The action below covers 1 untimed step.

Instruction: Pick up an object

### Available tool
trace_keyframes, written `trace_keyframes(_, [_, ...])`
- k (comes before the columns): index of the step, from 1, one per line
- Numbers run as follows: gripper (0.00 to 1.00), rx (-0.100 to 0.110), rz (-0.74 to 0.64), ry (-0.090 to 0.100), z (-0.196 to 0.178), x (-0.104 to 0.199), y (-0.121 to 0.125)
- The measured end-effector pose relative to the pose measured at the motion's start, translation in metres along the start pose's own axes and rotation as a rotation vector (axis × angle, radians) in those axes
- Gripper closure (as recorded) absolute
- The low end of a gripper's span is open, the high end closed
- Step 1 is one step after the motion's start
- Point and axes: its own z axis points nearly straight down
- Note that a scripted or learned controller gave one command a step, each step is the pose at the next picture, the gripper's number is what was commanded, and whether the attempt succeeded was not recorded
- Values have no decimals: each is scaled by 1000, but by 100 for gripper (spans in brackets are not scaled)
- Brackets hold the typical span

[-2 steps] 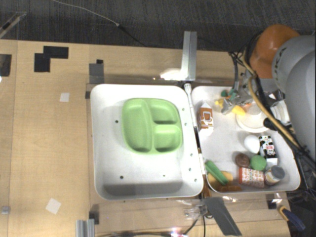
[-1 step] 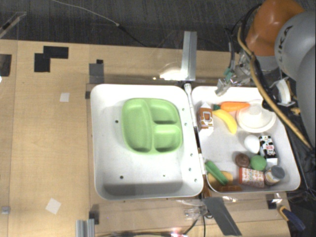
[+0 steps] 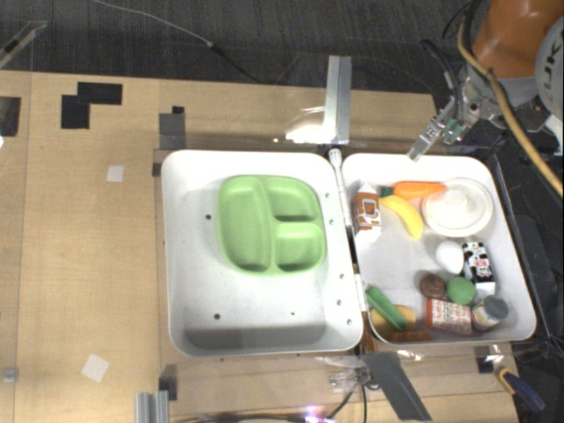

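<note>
**Nearest pick lies below and left of the gripper, inside the right bin**

Take the orange plastic carrot as your likeliest target: it lies at the back of the right white bin, its long axis running side to side, just left of the round white plate and touching the yellow toy banana in front of it. From the carrot, the small brown-and-white carton stands further left, by the wall shared with the left white bin, which holds a green divided tray. The gripper hangs above the right bin's back rim, up and slightly right of the carrot, carrying nothing you can see; whether it is wide or narrow you cannot tell. To reach the carrot it would have to descend forward and slightly left.
</note>
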Motion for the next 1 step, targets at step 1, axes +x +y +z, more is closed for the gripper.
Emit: trace_keyframes(1, [100,3,-303,4,7,17,-73])
